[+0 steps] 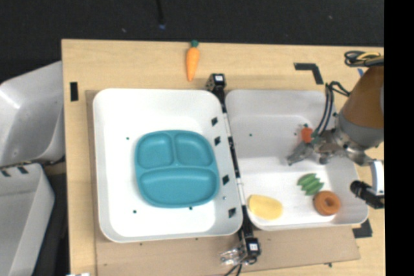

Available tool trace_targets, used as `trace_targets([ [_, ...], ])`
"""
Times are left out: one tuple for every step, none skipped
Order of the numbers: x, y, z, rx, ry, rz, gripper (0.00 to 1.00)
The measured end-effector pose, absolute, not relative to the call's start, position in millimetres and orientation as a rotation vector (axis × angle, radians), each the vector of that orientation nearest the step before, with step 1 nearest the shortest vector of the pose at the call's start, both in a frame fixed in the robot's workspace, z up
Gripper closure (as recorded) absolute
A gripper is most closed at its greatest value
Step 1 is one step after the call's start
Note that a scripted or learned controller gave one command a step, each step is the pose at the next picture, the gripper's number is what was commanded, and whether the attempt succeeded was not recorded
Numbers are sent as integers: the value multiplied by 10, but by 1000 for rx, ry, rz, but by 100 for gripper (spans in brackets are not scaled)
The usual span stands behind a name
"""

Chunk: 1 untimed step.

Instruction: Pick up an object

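In the right bin (272,110), camera view, toward 3 o'clock: gripper (309,153), dark metal, two fingers spread apart and holding nothing, tips low over the white floor. A small orange-red fitting sits on its upper side. The arm (365,103) above it shows a glossy orange-brown band and a grey wrist, partly cut off at the frame's right.

At 6 o'clock from the gripper, close by but apart: green vegetable piece (310,183), ridged and matte, elongated, long axis running from 10 to 4 o'clock; too small to identify further.

At 5 o'clock from the gripper, just beside the green piece: brown doughnut (327,203), ring-shaped, lying flat, hole facing up.

At the bin's 7 o'clock corner: pale yellow item (265,207), smooth, rounded, roughly oval, long axis near horizontal.

Left bin (110,216): shallow white plastic with rounded corners. At its centre, teal divided plate (176,168), smooth plastic, rounded square, three compartments, two small at 12 o'clock and one wide at 6 o'clock.

Bench (129,64), light wood grain: toy carrot (192,61) at 12 o'clock, outside the bins, orange with a green top, long axis vertical, tip pointing to 6 o'clock.
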<state>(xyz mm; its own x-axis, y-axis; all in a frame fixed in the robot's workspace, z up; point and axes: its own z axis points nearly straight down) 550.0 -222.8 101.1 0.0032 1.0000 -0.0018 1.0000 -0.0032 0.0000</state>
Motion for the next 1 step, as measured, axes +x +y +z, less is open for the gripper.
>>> trace_targets([
  [5506, -2239, 1125, 2224, 2212, 1, 100],
])
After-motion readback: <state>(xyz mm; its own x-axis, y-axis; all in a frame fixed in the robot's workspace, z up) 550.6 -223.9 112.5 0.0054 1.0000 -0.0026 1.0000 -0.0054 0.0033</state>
